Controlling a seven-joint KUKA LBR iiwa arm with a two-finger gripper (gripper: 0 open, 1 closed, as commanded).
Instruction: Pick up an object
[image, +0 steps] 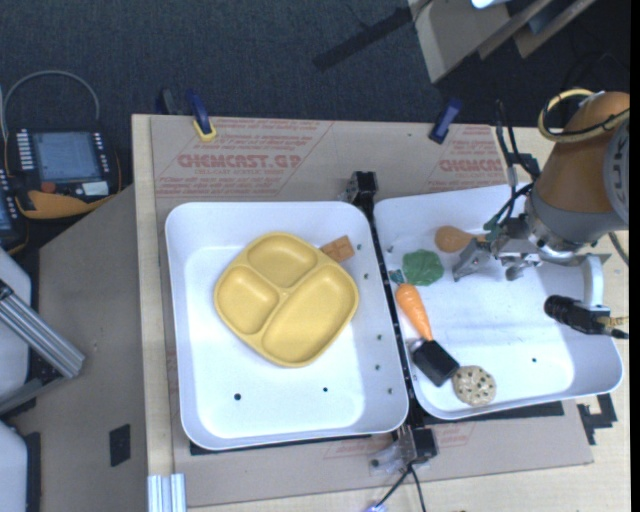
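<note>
1. Two shallow white bins sit side by side on a bench, seen from above at a slant. The left bin (200, 380) holds a yellow divided plate (286, 297) with a small brown block (338, 248) touching its upper right edge.
2. The right bin (560, 375) holds the loose pickable objects: a tan rounded piece (452, 238) near the top, a green leafy piece (423, 266) just below it, an orange carrot (413, 309) along the left wall, a black block (433, 361) below the carrot, and a speckled cookie (474, 384) touching the block.
3. The grey arm reaches in from the right, and its gripper (478, 256) hangs low in the upper part of the right bin, just right of the tan piece and the green piece.
4. I cannot tell whether the gripper is open or closed; nothing is visibly held.
5. Risks, as a judgement: the tan and green pieces lie close together, so a descent could push one aside or catch both. The tan piece looks round and may slip free. The carrot hugs the bin wall, which could block a grasp.
</note>
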